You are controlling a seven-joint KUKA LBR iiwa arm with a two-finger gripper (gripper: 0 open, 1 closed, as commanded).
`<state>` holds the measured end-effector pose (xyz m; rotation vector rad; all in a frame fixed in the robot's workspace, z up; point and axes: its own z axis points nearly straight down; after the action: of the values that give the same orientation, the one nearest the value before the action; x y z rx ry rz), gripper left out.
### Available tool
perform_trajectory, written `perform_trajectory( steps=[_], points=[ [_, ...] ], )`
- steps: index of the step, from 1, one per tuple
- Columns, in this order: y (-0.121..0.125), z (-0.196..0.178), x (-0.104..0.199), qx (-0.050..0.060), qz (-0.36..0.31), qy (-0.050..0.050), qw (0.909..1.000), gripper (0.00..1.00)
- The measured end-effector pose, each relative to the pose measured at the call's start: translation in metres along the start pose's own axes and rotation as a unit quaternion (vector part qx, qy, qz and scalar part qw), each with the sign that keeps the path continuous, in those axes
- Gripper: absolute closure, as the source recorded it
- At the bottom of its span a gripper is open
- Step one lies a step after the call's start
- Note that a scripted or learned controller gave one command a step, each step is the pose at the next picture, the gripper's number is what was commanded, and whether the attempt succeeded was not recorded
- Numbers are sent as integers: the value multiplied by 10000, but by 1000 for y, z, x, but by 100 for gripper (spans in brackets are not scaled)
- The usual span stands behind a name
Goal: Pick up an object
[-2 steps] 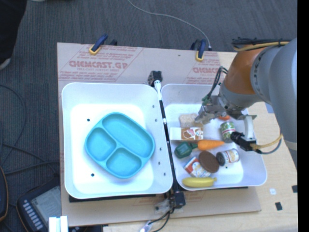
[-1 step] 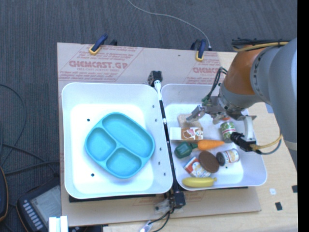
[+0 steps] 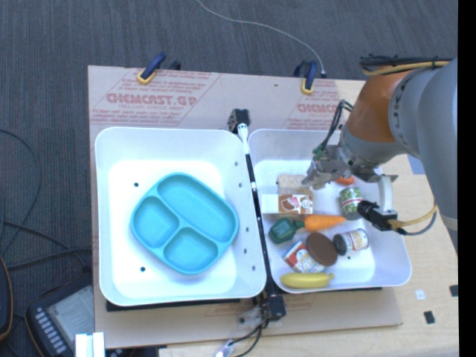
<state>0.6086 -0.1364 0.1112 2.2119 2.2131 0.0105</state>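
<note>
Right bin (image 3: 394, 270), carrot (image 3: 324, 222) at centre, 6 o'clock of the gripper (image 3: 321, 171): light, stiff, smooth, likely slippery; best pinched across its thick middle; whether the gripper is spread cannot be told.

This is a robotics lab, not a home. A plywood board (image 3: 245, 99) printed "CHEMCAST GP" lies on grey carpet (image 3: 89, 21), held by blue and yellow clamps (image 3: 152, 67). Two white bins (image 3: 104, 199) sit on it, and loose cables (image 3: 223, 13) trail across the floor. The box at the bottom left corner (image 3: 63, 322) may be a controller; it's too blurred to say.
</note>
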Motion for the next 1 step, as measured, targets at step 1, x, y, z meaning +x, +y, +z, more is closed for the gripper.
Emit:
perform_trajectory(
  steps=[1],
  points=[
    [0, 0, 0, 0, -1, 0, 10000, 0]
  ],
)
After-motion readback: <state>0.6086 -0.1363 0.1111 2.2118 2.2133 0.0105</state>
